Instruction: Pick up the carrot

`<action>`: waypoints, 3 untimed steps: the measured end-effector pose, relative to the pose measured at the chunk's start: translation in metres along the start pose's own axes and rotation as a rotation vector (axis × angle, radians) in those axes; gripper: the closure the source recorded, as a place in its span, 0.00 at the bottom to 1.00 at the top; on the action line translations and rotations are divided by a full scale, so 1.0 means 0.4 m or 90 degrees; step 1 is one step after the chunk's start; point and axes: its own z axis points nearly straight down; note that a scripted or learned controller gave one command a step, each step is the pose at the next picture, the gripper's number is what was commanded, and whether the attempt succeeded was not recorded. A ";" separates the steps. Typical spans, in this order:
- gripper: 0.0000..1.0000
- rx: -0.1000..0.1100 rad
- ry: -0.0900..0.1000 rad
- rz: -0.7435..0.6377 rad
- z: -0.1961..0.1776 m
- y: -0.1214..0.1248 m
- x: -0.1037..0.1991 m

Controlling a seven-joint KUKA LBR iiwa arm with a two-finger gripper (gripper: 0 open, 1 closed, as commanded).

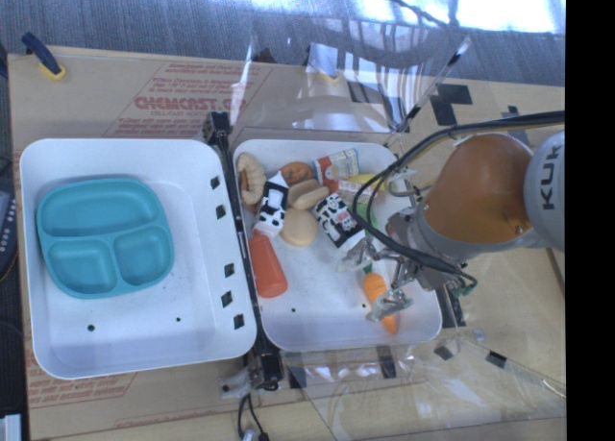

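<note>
The carrot (pixel 374 286) is a small orange piece lying near the front right corner of the right bin (pixel 317 329). My gripper (pixel 387 287) hangs low directly over it, reaching in from the right under the arm's orange band (pixel 478 189). Metal parts of the gripper cover much of the carrot. An orange tip (pixel 389 323) shows just below the gripper, by the bin's front wall.
The right bin also holds an orange-red bottle (pixel 267 264) by its left wall, two black-and-white cow-patterned items (pixel 336 216), a tan bread-like piece (pixel 299 228), a doughnut (pixel 252 180) and a small carton (pixel 338 166). A teal divided plate (pixel 104 234) sits in the left bin (pixel 144 338).
</note>
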 end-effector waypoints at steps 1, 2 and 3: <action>0.00 -0.002 0.002 0.020 0.075 0.005 0.016; 1.00 -0.001 0.000 0.016 0.048 0.006 0.009; 1.00 0.003 -0.007 0.112 -0.262 0.072 -0.187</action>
